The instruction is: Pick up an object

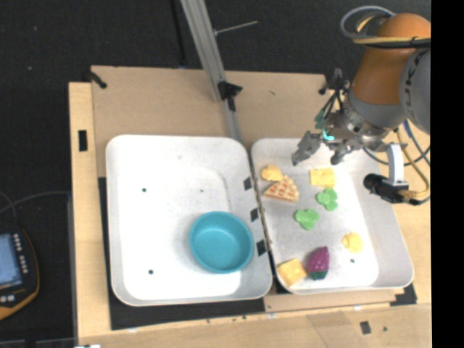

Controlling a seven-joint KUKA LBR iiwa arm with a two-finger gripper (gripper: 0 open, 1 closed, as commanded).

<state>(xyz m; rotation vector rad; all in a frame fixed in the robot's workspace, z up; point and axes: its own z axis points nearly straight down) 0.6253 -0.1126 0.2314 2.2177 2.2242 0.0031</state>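
Right bin [384, 267] holds small toy foods. Yellow piece [271, 173] at 10 o'clock corner, touching waffle wedge [282, 190] just below. Yellow block [322, 177] at 12. Two green pieces [327, 199] [306, 218] near centre. Small yellow lump [351, 241] at 4. Purple grapes [317, 262] beside yellow cheese chunk [291, 272] at 7.

I see a metal pole [206, 46] slanting over the table [167, 107], and a handheld control pendant [13, 263] lying on the dark floor at far left.
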